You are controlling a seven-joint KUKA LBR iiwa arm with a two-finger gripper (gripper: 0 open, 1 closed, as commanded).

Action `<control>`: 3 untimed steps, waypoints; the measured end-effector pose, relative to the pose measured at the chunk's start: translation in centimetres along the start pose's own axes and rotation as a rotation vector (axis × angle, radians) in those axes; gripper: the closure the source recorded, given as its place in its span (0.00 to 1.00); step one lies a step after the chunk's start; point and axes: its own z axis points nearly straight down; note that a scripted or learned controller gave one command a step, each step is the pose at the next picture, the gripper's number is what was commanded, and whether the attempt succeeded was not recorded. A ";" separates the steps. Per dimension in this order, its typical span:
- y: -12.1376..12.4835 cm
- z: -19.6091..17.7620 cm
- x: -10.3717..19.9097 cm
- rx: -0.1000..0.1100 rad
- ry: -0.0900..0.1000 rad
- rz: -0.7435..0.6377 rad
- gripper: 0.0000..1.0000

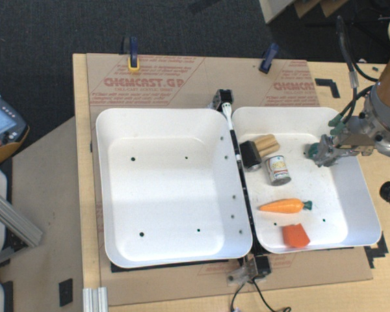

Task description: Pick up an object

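Observation:
The right bin [351, 194] holds several objects. A tan wooden block [267, 144] lies next to a black block [249, 154] near the bin's left wall. Just below them a small tin can [278, 170] lies on its side. Lower down lies an orange carrot [284, 206] with a green stem, and below that an orange-red block [296, 235] near the front wall. My gripper [317, 153] hangs over the right bin's upper right part, to the right of the can and apart from every object. Nothing shows between its tips.
The left bin [117, 194] sits beside the right one, the two joined by a black divider strip [239, 174]. Both rest on a cardboard sheet [182, 77] held by blue clamps [131, 47]. The arm's wrist [383, 129] and cables come in from the right.

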 end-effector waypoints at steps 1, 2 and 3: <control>-0.1 -1.2 10.9 0.002 0.005 -0.010 1.00; 2.0 -18.7 9.4 -0.015 0.003 0.001 1.00; 0.0 -20.5 13.8 -0.001 0.004 -0.004 1.00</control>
